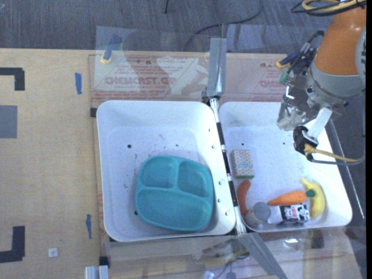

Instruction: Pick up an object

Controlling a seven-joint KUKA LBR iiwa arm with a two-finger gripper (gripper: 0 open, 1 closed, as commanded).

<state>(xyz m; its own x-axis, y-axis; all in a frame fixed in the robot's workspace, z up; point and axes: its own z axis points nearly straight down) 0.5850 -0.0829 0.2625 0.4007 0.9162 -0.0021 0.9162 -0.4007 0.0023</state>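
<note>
Camera view: the desk (46, 156) carries 2 shallow white bins side by side. The left bin (116, 121) holds 1 teal divided tray (174, 193), lying toward that bin's near edge. The right bin (256, 124) holds the loose things, all gathered along its near edge and inner wall.

The gripper (289, 120) hangs over the far right part of the right bin, below the arm's orange band. Whether it is apart or together cannot be told from this slant; nothing is seen in it, so the pick looks not yet begun.

The likely things to take lie nearer the camera than the gripper. A carrot (287, 198) rests close to the near right corner, its long axis running roughly along the near edge, tilted slightly upward to the right. A banana (315, 197) curves just beside the carrot's right end, touching or nearly so. A small black-and-white box (295, 214) sits against the near wall under the carrot, with a grey cup (261, 213) to its left. A red pepper (243, 193) lies along the inner wall, long axis pointing from near edge to far edge, and a speckled block (242, 163) stands apart above it.

The block is the most isolated target; the carrot cluster is crowded and could cause a slip.
</note>
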